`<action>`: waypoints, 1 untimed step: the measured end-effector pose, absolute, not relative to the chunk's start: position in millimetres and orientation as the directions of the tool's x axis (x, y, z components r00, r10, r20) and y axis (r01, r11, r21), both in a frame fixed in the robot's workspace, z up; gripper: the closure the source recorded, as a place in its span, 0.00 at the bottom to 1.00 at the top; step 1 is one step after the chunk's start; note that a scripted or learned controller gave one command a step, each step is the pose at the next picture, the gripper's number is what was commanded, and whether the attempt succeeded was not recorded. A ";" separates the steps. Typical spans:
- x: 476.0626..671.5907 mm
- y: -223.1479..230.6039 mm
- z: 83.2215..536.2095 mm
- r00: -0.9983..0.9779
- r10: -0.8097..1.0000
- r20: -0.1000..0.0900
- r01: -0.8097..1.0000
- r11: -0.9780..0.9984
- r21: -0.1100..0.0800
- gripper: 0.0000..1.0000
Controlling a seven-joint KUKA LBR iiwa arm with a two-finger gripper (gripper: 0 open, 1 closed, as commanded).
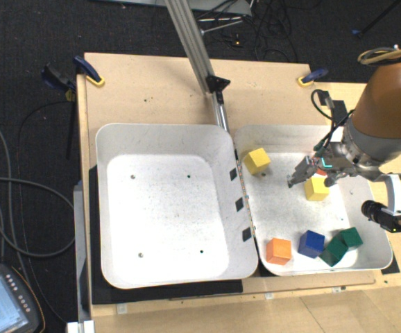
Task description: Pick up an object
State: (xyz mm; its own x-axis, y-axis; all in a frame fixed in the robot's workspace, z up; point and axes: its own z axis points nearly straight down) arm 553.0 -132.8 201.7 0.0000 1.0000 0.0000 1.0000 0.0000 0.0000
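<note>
A yellow block lies in the right bin, at about three o'clock in the camera view, with the jaws hanging just over it; whether they are open or closed I cannot tell. Nothing looks lifted, so I judge the grasp and raise are left. Other candidates: a second yellow block at nine o'clock of it, and orange, blue and green blocks toward six.
</note>
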 end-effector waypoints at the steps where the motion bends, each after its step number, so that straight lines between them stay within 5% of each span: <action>1: 551.3 -130.8 158.5 0.001 1.000 0.000 1.000 -0.001 -0.005 0.00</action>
